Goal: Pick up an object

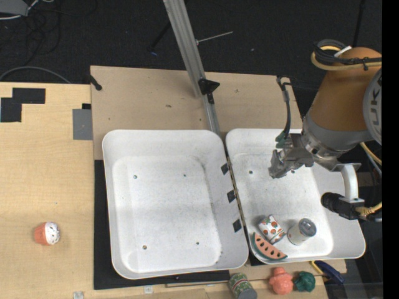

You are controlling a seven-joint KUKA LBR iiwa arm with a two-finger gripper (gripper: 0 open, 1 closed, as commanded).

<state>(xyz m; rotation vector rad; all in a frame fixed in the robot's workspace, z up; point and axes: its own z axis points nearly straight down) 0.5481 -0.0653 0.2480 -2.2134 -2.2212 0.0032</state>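
Note:
My gripper hangs over the upper middle of the right bin, reaching in from the right under the grey and orange arm. Nothing shows between its fingers. Three objects lie near the bin's front edge, well below the gripper: a red and white patterned piece, a watermelon-slice toy and a small grey cylinder with a round cap.
The left bin sits beside the right one. An aluminium rail slants in from the back. A red and white ball rests on the wooden bench at left. Small toys lie in front of the bins.

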